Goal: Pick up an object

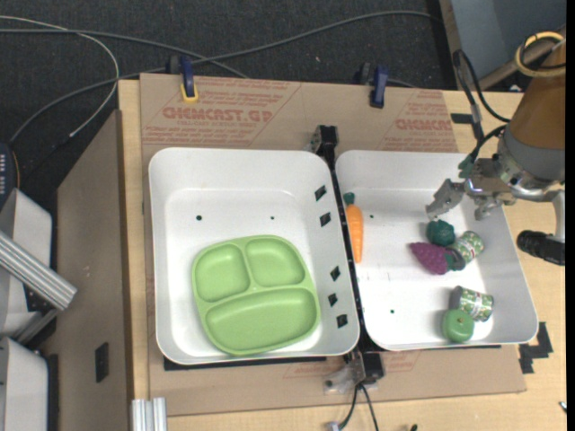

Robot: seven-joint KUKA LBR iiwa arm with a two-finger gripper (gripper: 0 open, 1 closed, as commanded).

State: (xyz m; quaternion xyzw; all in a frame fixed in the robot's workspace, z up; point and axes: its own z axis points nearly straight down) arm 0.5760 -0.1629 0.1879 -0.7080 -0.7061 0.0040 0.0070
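Note:
The right bin [395, 173] holds several small toys. An orange carrot [355, 229] lies along its left wall. A teal round piece [440, 233], a purple piece [431, 258] and a small printed can [467, 245] cluster right of centre. A green cylinder [459, 325] and a second printed can [475, 303] sit near the front right corner. My gripper [464, 202] hangs open above the back right of this bin, just above the teal piece, with nothing between its fingers.
The left bin [180, 182] holds a green divided plate [256, 292] in its front half. A black divider [334, 232] runs between the bins. Two clamps [188, 83] pin the cardboard at the back. Cables cross the dark floor behind.

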